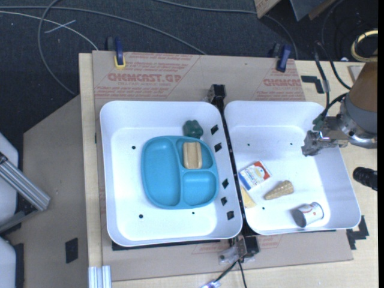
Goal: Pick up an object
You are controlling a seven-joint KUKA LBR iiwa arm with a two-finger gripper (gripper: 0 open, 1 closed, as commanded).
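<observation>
Cone (pixel 279 190): tan, ridged, lying flat

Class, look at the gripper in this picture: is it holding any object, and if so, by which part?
Nothing is held. The gripper hangs over the right bin's far right side, apart from the card, cone and can lying below it.
</observation>
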